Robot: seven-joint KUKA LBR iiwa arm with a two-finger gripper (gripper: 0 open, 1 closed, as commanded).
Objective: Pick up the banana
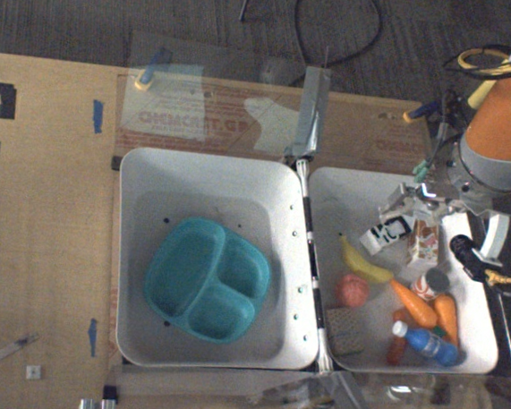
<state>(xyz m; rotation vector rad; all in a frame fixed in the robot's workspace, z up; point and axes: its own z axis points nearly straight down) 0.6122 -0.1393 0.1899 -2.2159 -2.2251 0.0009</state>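
Observation:
The yellow banana (pixel 364 262) lies in the right bin (pixel 327 206), near its left wall and about halfway down. It points from upper left to lower right, with nothing on top of it. My gripper (pixel 415 198) hangs over the far right part of that bin, under the orange-banded wrist (pixel 507 115). It sits up and to the right of the banana, apart from it, just above a white and black carton (pixel 388 232) and a red and white carton (pixel 423 243).
The right bin also holds a pink ball (pixel 352 289), two orange carrots (pixel 415 304), a blue bottle (pixel 428 343), a grey mesh pad (pixel 349 329) and a small round cup (pixel 426 284). A teal divided plate (pixel 208 278) lies in the left bin (pixel 150 180).

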